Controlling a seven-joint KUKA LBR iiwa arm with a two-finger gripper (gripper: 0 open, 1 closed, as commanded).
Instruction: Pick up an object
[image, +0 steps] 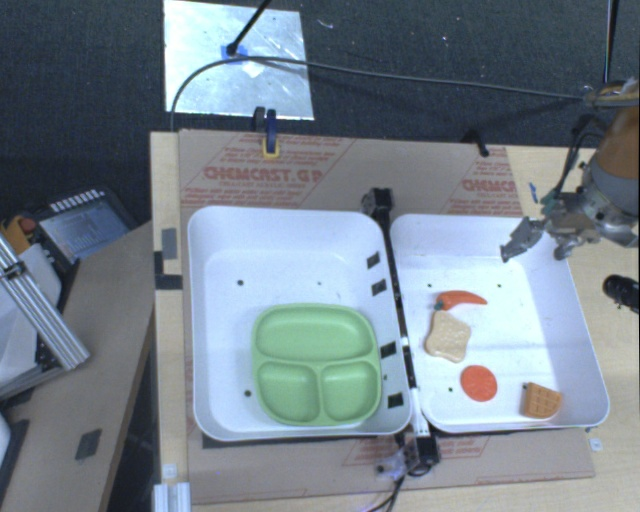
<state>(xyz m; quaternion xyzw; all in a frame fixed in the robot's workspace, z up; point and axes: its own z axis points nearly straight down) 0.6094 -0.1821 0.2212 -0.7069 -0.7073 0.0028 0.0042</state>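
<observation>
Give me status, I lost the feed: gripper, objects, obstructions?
Gripper open, above right bin's far corner, holding nothing. Chili, bread, red disc, waffle lie untouched. Nothing in the way.

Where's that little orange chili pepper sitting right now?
The chili pepper lies in the right-hand bin, near its middle, just above the slice of toast and below-left of the end effector.

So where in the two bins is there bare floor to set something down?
Left bin: the back half, behind the green divided plate. Right bin: the back strip under the tool. Crowded: the front, with the chili, bread, red disc and waffle.
</observation>
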